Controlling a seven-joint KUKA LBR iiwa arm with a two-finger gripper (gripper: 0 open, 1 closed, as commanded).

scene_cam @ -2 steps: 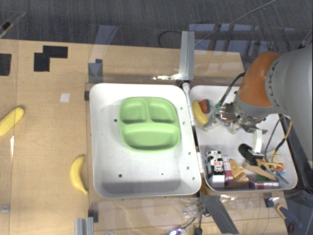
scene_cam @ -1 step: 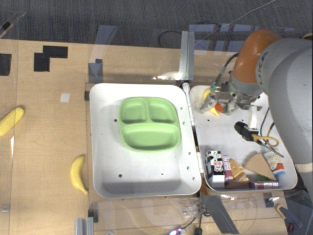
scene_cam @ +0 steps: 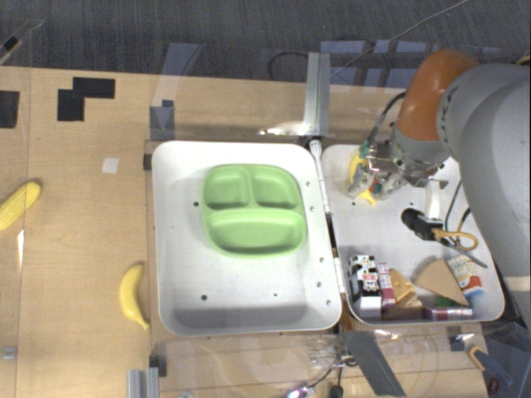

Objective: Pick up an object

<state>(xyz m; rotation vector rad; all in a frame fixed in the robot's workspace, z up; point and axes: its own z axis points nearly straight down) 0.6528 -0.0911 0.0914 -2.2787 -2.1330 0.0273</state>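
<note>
Tool (scene_cam: 375, 175) low in right bin (scene_cam: 498, 305), touching a yellow object (scene_cam: 358, 171)

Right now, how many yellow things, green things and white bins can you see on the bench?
Yellow things lying outside the bins: 2, a banana and a corn cob.
Yellow thing by the pincer: 1.
Green things: 1, the divided tray.
White bins: 2, left and right.
Total: 6.

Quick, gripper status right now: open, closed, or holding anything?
Gripper: low in the right bin, at a yellow object; open, closed or holding cannot be told.
</note>
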